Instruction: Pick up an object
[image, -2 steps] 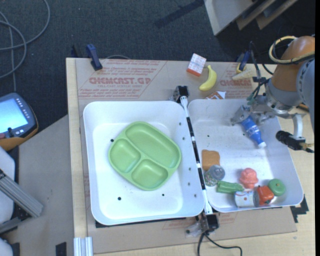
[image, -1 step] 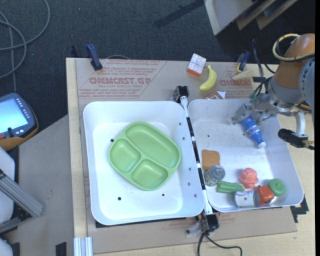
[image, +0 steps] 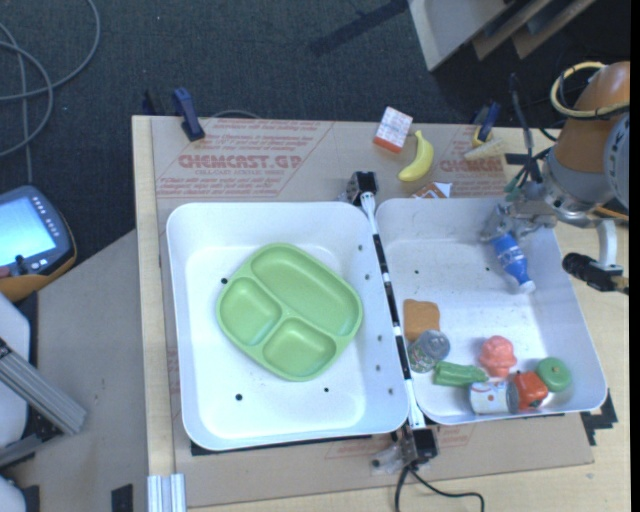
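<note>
I see the pincer over the right bin; I cannot tell its state. Just below it lies a small blue-and-white bottle, tilted, at the bin's upper right.

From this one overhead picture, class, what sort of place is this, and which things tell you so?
Probably a robot lab bench. A grey arm reaches over two white bins, one holding a green divided plate, the other toy foods, on a cardboard-covered board with cables.
</note>
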